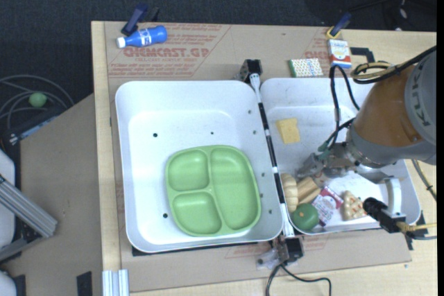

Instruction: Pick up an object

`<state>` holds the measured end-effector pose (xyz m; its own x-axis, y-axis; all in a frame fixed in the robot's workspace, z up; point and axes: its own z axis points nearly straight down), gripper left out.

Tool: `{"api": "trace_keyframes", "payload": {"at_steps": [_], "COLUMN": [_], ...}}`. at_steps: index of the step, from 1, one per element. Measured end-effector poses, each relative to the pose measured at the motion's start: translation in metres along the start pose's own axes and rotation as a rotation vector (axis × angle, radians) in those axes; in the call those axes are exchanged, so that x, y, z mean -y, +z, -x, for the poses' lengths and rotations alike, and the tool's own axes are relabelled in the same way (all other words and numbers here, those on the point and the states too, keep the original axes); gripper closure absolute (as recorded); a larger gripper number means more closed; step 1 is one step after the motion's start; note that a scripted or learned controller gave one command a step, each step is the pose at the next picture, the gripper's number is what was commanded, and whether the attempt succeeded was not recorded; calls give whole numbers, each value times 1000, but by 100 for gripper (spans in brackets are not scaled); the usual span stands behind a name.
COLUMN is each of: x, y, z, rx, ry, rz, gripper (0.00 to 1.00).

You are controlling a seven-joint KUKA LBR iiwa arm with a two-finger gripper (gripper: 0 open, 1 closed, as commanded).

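The big grey and orange arm [388, 114] reaches in from the right and bends down into the right bin [312, 90]. Its gripper [320, 164] is low in the bin, right over a little heap of toys near the front wall. I cannot tell what the gripper is doing with its grip, because the arm's own body hides that part (so I will not guess whether it has anything). The heap is where the things to pick are: a green round toy [304, 217] sits in the front corner, a tan piece like bread [300, 189] lies just behind it, and a red and white packet [327, 204] is beside them, touching or nearly so. A yellow square [288, 130] lies alone further back, well apart from the heap. The toys are crowded together, which may make it hard to grab just one. The left bin [139, 107] holds a green tray with three parts [211, 189], lying flat, with nothing in it. I think the arm is trying for the tan piece, since it is nearest.
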<state>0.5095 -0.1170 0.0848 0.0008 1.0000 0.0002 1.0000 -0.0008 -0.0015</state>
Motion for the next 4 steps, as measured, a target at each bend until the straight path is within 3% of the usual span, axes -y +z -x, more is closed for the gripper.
{"api": "trace_keyframes", "payload": {"at_steps": [1,2,3,4], "x": [-4,31,-43,20], "y": [0,1,0,1], "z": [-15,-15,0,3], "rx": [1,0,1,0], "ry": [-1,0,-2,0], "rz": [3,0,2,0], "gripper": [0,0,0,0]}}
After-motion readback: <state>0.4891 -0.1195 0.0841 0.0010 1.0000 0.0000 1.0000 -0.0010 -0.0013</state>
